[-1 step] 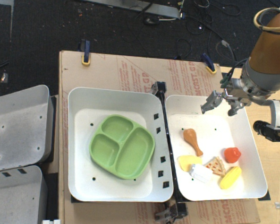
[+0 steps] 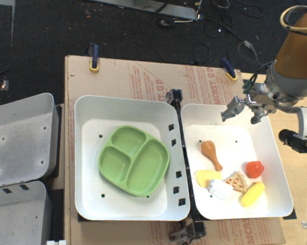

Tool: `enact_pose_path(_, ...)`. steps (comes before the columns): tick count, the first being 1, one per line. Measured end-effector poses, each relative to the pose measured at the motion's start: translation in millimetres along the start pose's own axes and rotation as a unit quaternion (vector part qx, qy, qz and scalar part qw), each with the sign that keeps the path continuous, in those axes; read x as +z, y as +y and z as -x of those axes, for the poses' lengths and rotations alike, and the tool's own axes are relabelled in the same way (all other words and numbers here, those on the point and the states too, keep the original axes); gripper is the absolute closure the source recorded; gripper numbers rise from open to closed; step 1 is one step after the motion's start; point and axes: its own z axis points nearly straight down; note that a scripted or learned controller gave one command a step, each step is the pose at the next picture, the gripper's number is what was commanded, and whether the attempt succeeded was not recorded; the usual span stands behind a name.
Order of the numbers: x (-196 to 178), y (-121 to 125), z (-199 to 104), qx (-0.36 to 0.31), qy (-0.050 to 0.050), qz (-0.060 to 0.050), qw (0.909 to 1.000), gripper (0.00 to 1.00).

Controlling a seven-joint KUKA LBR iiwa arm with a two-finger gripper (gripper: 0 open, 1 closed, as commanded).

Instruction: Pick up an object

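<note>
Yellow lemon [image 2: 252, 195] below raised gripper [image 2: 243, 113]

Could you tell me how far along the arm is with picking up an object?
Nothing looks picked up yet. The open gripper hangs over the right bin, holding nothing. The toy drumstick, tomato, pizza slice and lemon lie on its floor. Descending, closing and lifting remain.

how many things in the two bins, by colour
green: 1, divided plate
brown: 1, chicken drumstick
red: 1, tomato
yellow: 2, lemon, a yellow piece
orange: 1, pizza slice
white: 1, small block
total: 7
</note>
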Motion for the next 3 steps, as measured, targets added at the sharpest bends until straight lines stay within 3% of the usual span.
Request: enact_pose_path(3, 150.0, 15.7, -9.9, 0.0, 0.0, -0.002, 1.0, 0.0)
